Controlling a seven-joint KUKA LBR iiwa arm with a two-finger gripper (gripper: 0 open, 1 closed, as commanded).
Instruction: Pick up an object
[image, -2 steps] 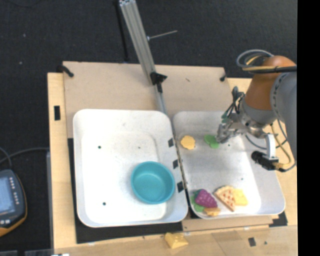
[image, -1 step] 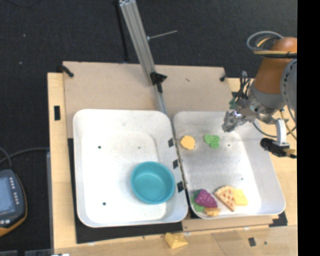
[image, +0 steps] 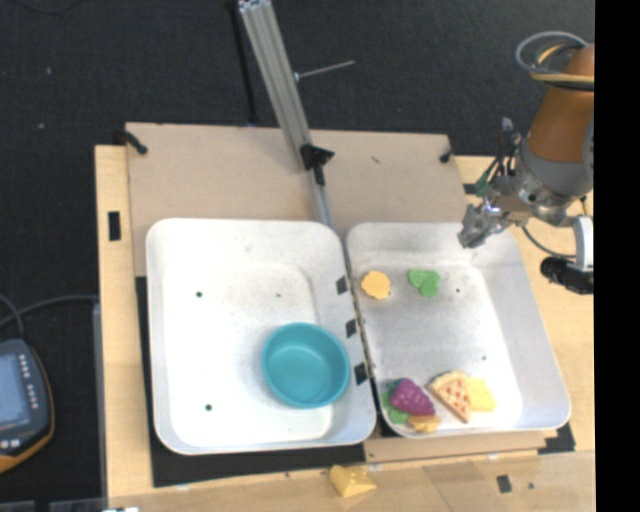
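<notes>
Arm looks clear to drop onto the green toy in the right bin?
Probably yes. The hand hangs over the right bin's far corner, and the green toy lies apart from the yellow piece beside it, with bare bin floor around it and nothing above it.

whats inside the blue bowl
The blue bowl in the left bin shows only its own blue interior; nothing lies in it, and no part is covered.

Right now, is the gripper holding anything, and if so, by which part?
Nothing is held: the gripper hangs over the right bin's far corner, with no object between its fingers.
</notes>
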